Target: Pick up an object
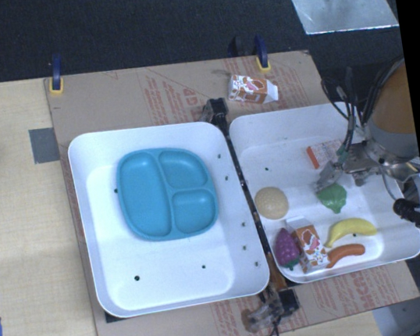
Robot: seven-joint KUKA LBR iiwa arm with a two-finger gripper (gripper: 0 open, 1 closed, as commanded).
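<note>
Nothing is lifted yet: the metal 2-finger gripper (336, 175), its grip state not discernible, is seen touching the green plastic vegetable (332, 198) at 6 o'clock.

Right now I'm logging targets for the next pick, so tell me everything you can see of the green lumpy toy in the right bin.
The green lumpy plastic toy, perhaps a play vegetable, lies on the floor of the right white bin, near its right side. It looks glossy, rounded and knobbly. The hand sits right above it at its upper edge; contact cannot be judged. A yellow toy banana lies just below it, apart.
</note>
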